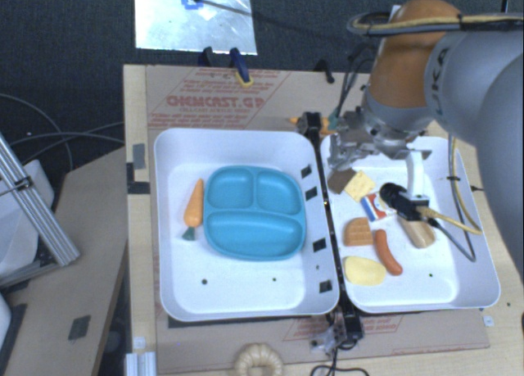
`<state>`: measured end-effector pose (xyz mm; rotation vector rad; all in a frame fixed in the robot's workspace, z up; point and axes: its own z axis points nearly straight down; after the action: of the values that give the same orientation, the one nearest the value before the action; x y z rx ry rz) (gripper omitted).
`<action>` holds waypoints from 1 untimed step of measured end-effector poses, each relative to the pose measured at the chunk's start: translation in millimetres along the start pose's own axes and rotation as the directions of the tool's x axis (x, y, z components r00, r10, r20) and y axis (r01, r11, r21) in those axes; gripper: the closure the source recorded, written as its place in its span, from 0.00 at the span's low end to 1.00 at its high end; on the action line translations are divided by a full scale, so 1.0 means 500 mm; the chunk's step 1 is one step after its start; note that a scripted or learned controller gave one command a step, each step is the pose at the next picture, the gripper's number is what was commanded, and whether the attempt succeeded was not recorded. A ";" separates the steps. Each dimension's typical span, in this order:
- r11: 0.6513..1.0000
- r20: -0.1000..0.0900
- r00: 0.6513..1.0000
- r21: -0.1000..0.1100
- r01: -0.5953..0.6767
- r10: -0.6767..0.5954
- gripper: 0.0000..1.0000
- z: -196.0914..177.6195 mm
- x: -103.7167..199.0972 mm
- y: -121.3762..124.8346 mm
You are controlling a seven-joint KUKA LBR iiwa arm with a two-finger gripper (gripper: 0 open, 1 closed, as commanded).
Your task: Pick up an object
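Judging by how things lie, the pick is not yet done: every object rests on a bin floor and nothing is seen lifted. In the left bin (pixel 168 227) an orange carrot (pixel 193 202) lies near the left wall, just beside a blue divided plate (pixel 254 211) that takes up the middle. In the right bin (pixel 467 276), the likeliest target is a brown piece (pixel 339 180) near the far left corner, close to the wall shared with the left bin. It touches or nearly touches a yellow cheese slice (pixel 359 186) to its right. Toward the near edge lie a toast-coloured slice (pixel 358 233), a pale yellow lump (pixel 364 270) and a red sausage (pixel 389 252), all well apart from the arm's working end. The gripper (pixel 343 156) is low over the bin's far left corner, directly behind the brown piece and very close to it, though contact cannot be made out. Whether the gripper is open or closed cannot be told from this slant. What seems left is the grasp itself and the lift clear of the bin.
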<state>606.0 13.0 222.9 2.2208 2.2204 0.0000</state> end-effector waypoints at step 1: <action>1.000 -0.002 1.000 -0.002 0.005 -0.005 1.00 -0.022 0.018 0.019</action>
<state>615.3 21.9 234.2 2.2145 2.2262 0.0039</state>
